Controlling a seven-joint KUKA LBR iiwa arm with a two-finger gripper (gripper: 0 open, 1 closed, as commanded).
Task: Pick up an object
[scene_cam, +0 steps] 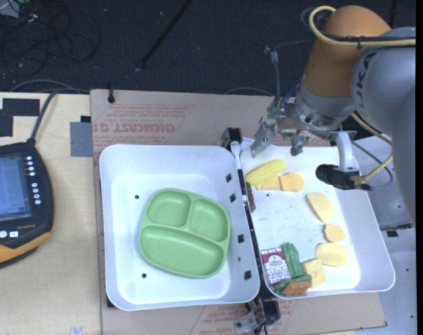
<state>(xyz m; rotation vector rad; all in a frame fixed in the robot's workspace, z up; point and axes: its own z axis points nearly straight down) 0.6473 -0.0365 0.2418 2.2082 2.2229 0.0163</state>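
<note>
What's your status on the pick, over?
Hand open above right bin's far edge, holding nothing. Corn cob just below. Nothing blocking.

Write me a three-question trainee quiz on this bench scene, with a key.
1. True or false: the green plate lies in the left bin.
2. Which lies nearest the tool? A) corn cob B) red packet C) green plate
3. Fill in: the plate has ___ compartments.

Key: 1 true; 2 A; 3 three.
</note>
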